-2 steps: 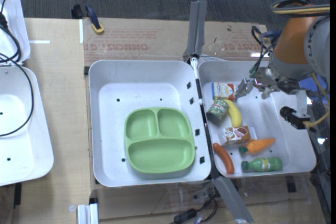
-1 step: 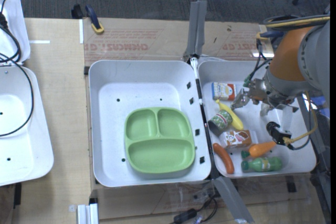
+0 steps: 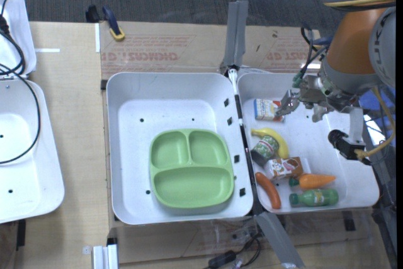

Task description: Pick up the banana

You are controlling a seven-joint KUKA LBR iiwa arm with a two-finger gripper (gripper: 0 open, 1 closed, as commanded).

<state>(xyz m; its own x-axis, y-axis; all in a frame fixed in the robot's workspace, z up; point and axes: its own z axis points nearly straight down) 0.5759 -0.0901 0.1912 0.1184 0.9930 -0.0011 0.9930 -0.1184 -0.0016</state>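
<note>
Banana (image 3: 272, 137) in right bin, below-left of pincer (image 3: 291, 102), its opening impossible to tell.

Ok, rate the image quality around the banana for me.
Camera view: even, soft lighting, faint shadows; the banana is slightly soft but readable, lying beside a small can; the white bin is bright without harsh glare; the tool looks mildly blurred.

Two bins (image 3: 119, 135) (image 3: 365, 195), one plate (image 3: 191, 168), one banana (image 3: 272, 136), one carrot (image 3: 317, 181), one sausage (image 3: 269, 190), one bottle (image 3: 313, 198), two cartons (image 3: 267, 109) (image 3: 287, 168), one can (image 3: 265, 148).
</note>
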